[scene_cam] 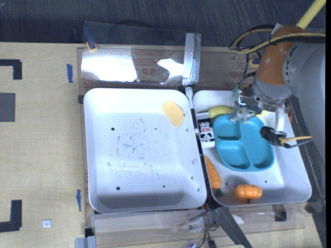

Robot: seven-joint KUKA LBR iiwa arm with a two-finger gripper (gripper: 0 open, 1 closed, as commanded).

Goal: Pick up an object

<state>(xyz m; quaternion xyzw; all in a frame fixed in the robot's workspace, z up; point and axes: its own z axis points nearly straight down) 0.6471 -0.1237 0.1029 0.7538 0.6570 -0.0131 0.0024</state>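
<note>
Over the right bin (295, 182), the claw (242, 112) hangs at the blue tray's (243, 149) far edge, beside a banana (220, 110); its grip cannot be made out. A yellow chip (174, 112) lies in the left bin (139, 198).

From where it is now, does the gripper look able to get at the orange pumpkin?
Probably yes. The pumpkin lies in the open at the right bin's near edge, nothing on it. The gripper hangs over the blue tray, which lies between them.
</note>
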